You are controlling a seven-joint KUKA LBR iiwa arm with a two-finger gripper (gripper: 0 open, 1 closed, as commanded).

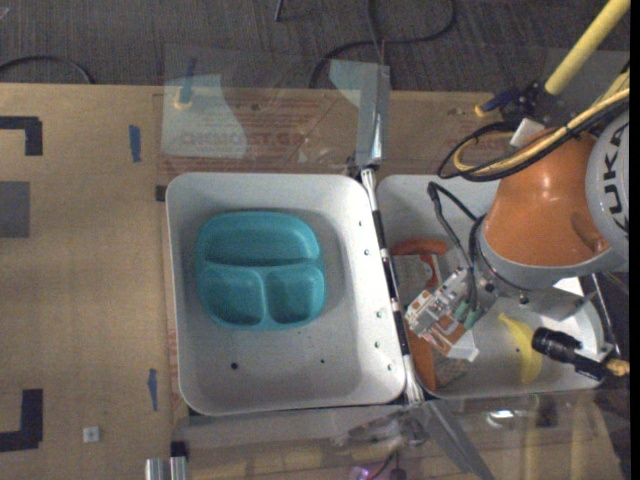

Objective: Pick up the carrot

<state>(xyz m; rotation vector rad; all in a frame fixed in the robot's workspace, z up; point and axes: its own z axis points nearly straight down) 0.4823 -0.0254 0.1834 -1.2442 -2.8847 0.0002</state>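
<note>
- The gripper (443,320) hangs low in the right bin (400,196), near its left wall, under the arm (545,213) with its orange band.
- How wide it is spread cannot be told: the fingertips are lost among cables and clutter.
- The carrot (421,250), an orange curved piece, lies in the right bin at about 11 o'clock from the gripper, close by; contact cannot be made out.
- More orange shows below the gripper, at about 7 o'clock, against the bin's left wall.
- A yellow thing (522,346) lies at 4 o'clock from the gripper, apart from it.
- The left bin (300,378) holds a teal tray (260,268) with three compartments, at 9 o'clock from the gripper.
</note>
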